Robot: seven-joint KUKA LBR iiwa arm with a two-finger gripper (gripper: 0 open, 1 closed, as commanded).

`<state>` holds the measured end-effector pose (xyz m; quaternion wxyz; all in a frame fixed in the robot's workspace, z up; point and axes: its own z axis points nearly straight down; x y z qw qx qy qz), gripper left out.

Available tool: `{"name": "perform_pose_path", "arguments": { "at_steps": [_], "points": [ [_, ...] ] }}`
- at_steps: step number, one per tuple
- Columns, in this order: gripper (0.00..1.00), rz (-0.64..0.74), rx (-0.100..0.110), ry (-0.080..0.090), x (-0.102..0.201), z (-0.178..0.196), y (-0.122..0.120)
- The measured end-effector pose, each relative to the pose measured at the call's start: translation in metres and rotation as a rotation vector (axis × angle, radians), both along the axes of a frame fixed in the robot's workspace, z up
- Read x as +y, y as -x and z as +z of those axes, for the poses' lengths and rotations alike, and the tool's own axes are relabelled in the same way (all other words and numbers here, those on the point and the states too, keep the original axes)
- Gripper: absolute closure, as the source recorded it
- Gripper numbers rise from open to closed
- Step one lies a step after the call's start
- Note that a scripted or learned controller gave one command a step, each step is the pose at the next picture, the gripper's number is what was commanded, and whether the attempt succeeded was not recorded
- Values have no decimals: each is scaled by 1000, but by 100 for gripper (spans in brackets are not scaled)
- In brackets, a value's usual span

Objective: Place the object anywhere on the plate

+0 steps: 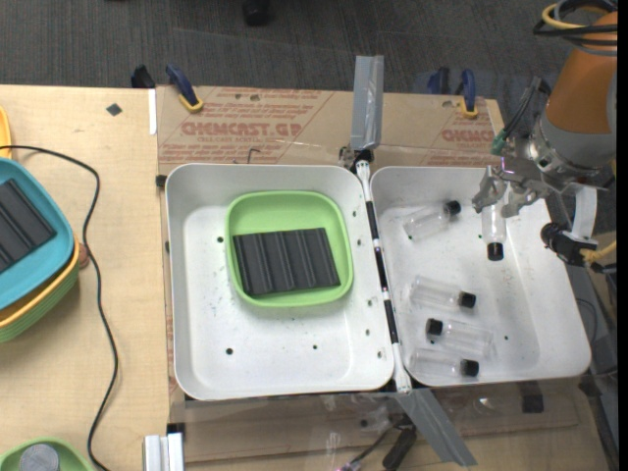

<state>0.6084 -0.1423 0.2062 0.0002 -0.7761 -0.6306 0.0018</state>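
While end effector (494,204) hangs over right bin (549,356) | clear vial (492,234) pinched upright between fingers

The arm (587,86) is cut off by the right edge.

Green square plastic plate (287,213) carrying a black ribbed mat (286,261) sits in left white bin (196,351). Clear capped plastic vials (453,334) lie scattered in right white bin (549,346). Tool (494,226) hangs over right bin's far side.

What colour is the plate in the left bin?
Light green, with a dark grey ribbed insert; the plate shows clearly in the overhead camera view.
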Motion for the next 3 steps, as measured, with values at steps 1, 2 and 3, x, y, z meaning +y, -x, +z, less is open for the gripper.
{"name": "perform_pose_path", "arguments": {
  "at_steps": [1,2,3],
  "points": [
    [0,0,0,0,0,0,0],
    [0,-157,-1,0,-48,71,14],
    [0,-377,0,1,-60,100,39]
  ]
}}
